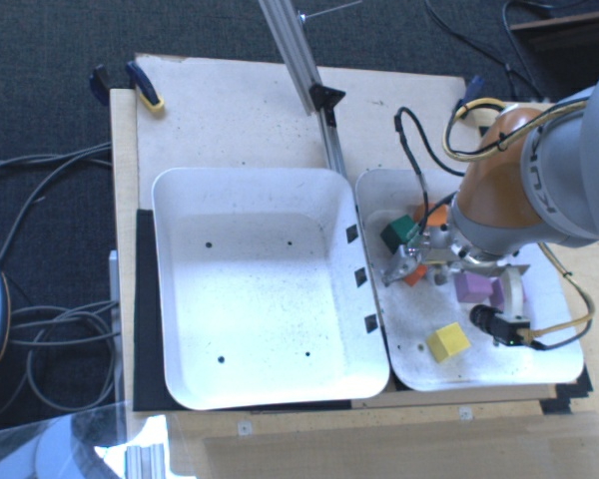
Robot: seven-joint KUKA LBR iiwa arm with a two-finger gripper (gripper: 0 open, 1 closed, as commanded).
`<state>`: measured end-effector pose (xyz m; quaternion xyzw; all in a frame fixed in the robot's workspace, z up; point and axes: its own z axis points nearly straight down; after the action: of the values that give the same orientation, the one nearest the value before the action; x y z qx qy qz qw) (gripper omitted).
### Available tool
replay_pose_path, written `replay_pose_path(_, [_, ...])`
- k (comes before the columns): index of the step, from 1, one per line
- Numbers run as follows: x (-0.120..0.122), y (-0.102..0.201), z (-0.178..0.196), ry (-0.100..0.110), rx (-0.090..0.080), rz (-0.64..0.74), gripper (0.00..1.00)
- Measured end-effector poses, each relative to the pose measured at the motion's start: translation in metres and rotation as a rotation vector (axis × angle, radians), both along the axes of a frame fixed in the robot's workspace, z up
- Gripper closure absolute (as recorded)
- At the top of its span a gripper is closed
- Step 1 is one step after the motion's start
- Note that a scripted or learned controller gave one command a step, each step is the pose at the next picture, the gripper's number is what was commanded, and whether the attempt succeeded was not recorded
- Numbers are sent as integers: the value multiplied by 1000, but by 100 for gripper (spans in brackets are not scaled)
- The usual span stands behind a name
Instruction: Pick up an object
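Note:
My gripper (407, 264) hangs low in the right bin (499, 367), near its left wall. A green block (399, 231) lies just above the gripper, touching or nearly touching it. An orange piece (435, 217) sits beside the green block, and a small orange-red bit (415, 276) shows right under the gripper. A purple block (473, 287) lies to the gripper's right, partly under the wrist. Toward the front of the bin rests a yellow block (446, 342), apart from the rest.
The left bin (180, 208) stands next to the right one, their walls meeting at the black clips (360, 276). A metal pole (298, 58) slants over the bench's back. A yellow-handled clamp (144, 85) grips the far left corner.

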<state>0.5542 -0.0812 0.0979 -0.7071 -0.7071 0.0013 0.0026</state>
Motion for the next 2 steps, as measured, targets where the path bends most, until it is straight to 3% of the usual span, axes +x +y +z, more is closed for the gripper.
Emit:
replay_pose_path(1, [1,0,12,-6,0,0,100])
replay_pose_path(2, [-4,-2,73,-13,-3,1,100])
